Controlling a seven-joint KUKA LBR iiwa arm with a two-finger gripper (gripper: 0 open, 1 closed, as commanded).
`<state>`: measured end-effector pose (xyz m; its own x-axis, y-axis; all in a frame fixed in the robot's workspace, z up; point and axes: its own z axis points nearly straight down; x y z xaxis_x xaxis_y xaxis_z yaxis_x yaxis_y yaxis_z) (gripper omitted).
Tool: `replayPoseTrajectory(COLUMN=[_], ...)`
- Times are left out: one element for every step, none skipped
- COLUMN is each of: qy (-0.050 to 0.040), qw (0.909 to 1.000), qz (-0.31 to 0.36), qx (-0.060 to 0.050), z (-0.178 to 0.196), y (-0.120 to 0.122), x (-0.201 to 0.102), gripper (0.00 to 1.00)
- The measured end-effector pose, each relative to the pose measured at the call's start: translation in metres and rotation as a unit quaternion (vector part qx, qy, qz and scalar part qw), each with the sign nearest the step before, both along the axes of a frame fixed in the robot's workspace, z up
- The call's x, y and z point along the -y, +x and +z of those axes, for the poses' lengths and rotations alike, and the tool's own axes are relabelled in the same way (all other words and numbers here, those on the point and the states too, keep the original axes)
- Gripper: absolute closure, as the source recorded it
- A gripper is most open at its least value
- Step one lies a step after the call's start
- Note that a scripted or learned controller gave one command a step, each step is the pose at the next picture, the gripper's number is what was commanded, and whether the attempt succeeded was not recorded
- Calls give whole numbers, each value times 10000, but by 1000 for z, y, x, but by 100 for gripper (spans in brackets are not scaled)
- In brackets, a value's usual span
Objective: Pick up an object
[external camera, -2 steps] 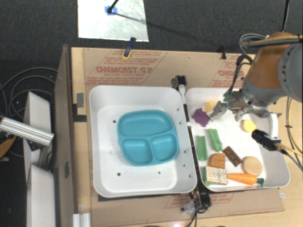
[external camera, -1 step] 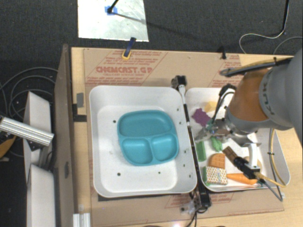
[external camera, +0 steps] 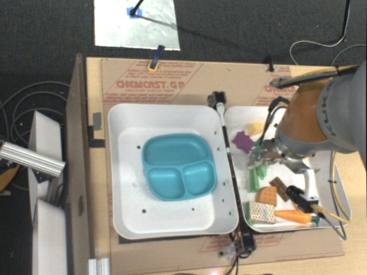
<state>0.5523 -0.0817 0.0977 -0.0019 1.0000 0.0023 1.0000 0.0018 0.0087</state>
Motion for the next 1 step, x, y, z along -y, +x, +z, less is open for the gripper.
replayPoseTrajectory(qy=[-11], qw=[10000], qz=[38], qx=[6], z=[97], y=[48], x=[-55], gripper=[100])
